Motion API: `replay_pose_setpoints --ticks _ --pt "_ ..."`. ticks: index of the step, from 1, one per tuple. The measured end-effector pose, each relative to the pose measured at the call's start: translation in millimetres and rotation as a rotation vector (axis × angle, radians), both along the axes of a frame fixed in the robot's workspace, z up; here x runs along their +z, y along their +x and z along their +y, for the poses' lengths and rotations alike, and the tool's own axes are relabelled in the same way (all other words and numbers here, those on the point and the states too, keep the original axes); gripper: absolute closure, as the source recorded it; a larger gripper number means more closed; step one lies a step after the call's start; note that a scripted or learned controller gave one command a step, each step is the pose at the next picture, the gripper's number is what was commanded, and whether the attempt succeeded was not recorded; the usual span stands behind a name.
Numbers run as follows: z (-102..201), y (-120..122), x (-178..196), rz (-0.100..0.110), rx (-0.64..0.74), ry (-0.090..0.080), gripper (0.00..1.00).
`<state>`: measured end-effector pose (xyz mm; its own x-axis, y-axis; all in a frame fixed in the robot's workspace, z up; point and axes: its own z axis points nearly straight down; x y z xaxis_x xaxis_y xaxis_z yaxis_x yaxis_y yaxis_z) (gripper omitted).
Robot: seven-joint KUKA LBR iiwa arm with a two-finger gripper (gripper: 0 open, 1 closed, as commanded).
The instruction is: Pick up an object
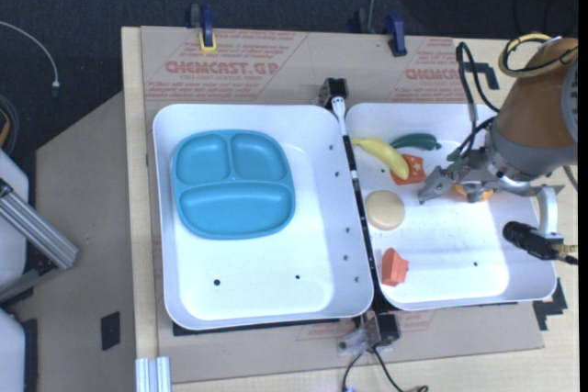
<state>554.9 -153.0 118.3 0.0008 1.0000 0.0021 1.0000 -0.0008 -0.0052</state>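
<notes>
The right bin (459, 275) holds a yellow banana (390, 157), a dark green pepper-like piece (415, 141), a small red piece (415, 168) beside the banana's end, a round beige bun (386, 208) and an orange-red block (394, 266). My gripper (450, 183) hangs low over the middle of this bin, right of the red piece and up-right of the bun. A small orange thing (475, 192) shows just under the gripper body; whether it is gripped is unclear.
The left bin (276, 289) carries a blue divided plate (234, 184). A black divider strip (354, 188) runs between the bins. Cables (473, 78) and the arm's body (542, 119) crowd the right bin's far right side.
</notes>
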Motion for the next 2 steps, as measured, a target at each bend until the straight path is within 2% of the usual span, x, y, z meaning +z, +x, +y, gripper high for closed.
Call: replay_pose_setpoints --ticks 1,2 --pt "-0.5 1.5 12.9 -0.007 0.000 -0.003 1.00" --pt "-1.6 -0.3 55.9 -0.010 0.001 -0.004 1.00"
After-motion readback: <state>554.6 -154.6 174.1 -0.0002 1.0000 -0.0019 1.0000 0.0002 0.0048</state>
